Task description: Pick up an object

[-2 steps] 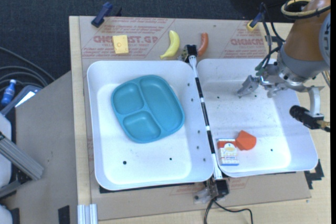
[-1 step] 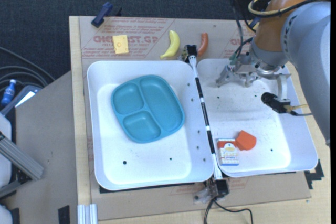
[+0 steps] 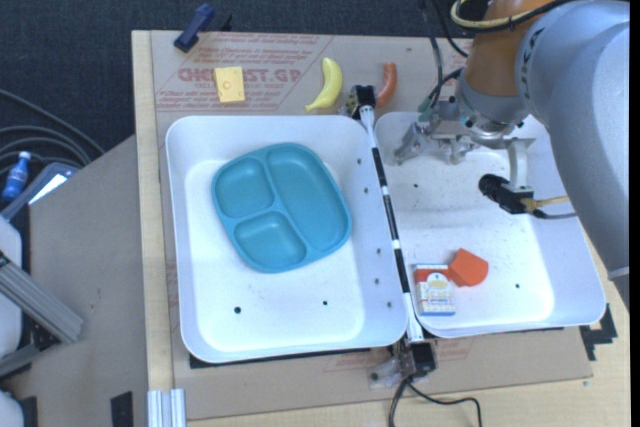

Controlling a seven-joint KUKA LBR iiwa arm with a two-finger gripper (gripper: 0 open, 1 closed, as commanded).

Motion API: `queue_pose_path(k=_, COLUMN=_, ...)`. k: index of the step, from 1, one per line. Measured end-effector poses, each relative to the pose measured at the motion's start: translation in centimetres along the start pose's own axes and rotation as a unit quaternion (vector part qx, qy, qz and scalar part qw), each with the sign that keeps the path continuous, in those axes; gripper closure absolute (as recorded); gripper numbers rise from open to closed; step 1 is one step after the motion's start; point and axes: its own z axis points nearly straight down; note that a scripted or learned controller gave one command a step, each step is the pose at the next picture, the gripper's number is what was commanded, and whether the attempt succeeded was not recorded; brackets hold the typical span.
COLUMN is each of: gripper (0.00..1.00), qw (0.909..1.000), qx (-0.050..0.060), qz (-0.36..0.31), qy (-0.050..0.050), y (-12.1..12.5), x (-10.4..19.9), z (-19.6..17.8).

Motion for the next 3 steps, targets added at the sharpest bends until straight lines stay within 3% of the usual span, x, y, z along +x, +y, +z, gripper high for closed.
queue_pose_path(k=1, gripper=0.00, qw=1.0000, qx=0.001, qz=0.001, qy=0.000, y=-7.6, x=-0.8, z=0.1)
queue_pose_path(k=2, gripper=0.00, qw=1.0000, qx=-0.001, qz=0.000, qy=-0.001, y=0.0, x=-0.3, z=0.0)
queue_pose_path(k=3, gripper=0.00, qw=1.0000, qx=0.001, qz=0.001, qy=0.000, y=-8.1, x=-0.1, z=0.1)
